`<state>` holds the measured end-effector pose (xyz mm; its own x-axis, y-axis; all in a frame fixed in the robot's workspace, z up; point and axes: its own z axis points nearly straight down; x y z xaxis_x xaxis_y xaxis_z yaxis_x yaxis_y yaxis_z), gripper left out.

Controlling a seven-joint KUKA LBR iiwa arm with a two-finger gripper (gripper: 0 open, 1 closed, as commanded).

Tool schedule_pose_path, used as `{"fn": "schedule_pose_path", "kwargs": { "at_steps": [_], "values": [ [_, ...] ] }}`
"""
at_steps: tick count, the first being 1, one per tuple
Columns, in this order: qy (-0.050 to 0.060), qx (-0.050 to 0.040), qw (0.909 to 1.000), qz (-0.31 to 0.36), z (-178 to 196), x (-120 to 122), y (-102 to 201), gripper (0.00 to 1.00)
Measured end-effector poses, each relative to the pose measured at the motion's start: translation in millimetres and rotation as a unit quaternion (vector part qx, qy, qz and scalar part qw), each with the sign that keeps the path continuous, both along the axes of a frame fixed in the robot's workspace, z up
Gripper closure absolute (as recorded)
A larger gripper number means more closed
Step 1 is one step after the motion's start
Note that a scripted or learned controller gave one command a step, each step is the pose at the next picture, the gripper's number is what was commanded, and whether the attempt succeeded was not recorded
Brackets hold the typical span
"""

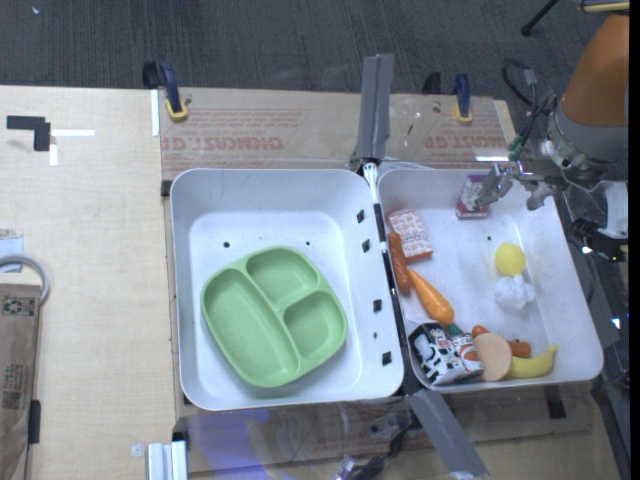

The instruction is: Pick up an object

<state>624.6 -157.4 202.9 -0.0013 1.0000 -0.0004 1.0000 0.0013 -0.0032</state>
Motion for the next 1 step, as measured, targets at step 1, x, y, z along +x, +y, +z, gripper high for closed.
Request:
{"fn": "schedule_pose_path", "kwargs": {
  "at_steps": [1],
  "values": [
    [0.0, 0.0001, 0.9999, -0.016, -112.3, -20.4, -32.6, 0.0]
  ]
}}
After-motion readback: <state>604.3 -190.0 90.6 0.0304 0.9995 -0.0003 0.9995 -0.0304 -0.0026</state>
